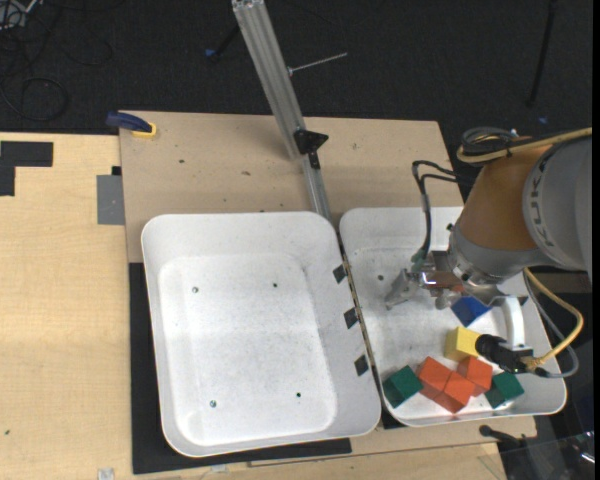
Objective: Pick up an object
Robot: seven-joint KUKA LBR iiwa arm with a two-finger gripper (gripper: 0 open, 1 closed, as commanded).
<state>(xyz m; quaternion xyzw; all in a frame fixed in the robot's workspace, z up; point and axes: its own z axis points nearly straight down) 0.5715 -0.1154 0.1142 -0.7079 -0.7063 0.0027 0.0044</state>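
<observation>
Several small blocks lie in the near right part of the right bin [380,233]: a blue block [470,311], a yellow block [465,343], an orange-red block [442,380], another orange-red one [476,373], a green block [401,384] and a second green one [505,389]. My gripper [405,286] hangs over the middle of that bin, left of the blue block and above the bin floor. Its fingers [395,291] point left and nothing shows between them.
The left bin [180,243] sits beside the right one, with black clips along the shared edge. A slanted aluminium bar [280,88] rises behind the bins. The grey and orange arm [520,208] covers the right bin's far right side. A black cable loops near the yellow block.
</observation>
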